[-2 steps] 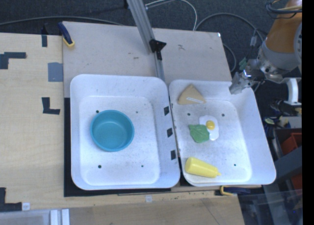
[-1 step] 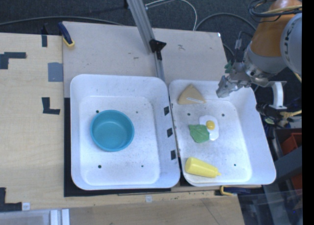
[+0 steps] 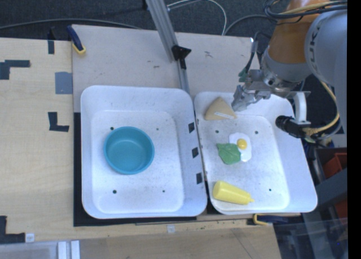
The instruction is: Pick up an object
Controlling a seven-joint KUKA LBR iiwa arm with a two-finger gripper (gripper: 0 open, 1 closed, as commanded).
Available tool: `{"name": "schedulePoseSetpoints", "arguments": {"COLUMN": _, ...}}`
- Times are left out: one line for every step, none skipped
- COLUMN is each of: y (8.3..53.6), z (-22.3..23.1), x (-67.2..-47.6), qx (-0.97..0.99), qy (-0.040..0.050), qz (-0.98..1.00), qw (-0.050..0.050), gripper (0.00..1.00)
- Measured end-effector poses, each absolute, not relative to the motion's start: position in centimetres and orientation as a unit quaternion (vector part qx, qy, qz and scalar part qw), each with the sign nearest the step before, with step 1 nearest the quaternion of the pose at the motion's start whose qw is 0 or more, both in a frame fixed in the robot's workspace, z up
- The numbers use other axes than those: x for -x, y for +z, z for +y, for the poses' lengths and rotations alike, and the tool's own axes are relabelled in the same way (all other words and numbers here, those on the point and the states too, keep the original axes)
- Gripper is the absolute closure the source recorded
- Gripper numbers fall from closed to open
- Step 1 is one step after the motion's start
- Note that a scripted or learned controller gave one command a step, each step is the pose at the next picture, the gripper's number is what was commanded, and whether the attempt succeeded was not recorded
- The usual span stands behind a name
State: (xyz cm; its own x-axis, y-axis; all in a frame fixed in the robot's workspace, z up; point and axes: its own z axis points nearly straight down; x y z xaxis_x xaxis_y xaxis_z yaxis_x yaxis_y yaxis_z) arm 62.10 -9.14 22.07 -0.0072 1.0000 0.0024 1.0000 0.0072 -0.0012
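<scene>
Left of the seam between the two bins you have the left bin (image 3: 90,139), and the only thing in it is a blue bowl (image 3: 129,149), upright, sitting toward that bin's left-centre, well apart from the seam. Metal pole (image 3: 162,21) slants down from the top edge and ends at a black clamp (image 3: 180,53) just above the seam's far end.

Right of the seam is the right bin (image 3: 293,190), with four things in it. Closest to the seam at the far end: a tan wedge (image 3: 219,109), lying near the bin's back-left corner. Further along and toward the middle: a green leaf-like piece (image 3: 228,153), touching a fried egg toy (image 3: 241,144) whose yolk faces up; the egg is on the side of the green piece away from the seam. Near end, just right of the seam: a yellow cone-like piece (image 3: 230,193), lying on its side, tapered end pointing away from the seam.

Gripper (image 3: 241,101) sits low over the back of the right bin, just beside the tan wedge on the side away from the seam. You can't tell from this angle whether the claw is released or clenched, and nothing is visibly caught in it. Grey arm with orange band (image 3: 296,23) comes in from the far right.
</scene>
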Motion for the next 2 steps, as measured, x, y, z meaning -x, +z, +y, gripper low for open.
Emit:
{"name": "schedulePoseSetpoints", "arguments": {"y": 21.1, "z": -3.6, "x": -61.5, "qx": 0.705, "qy": 0.0006, "qz": -0.709, "qw": 0.002, "gripper": 1.0}}
{"name": "schedulePoseSetpoints", "arguments": {"y": 22.0, "z": 2.4, "x": -60.0, "qx": 0.704, "qy": 0.0, "qz": -0.71, "qw": 0.002, "gripper": 1.0}}
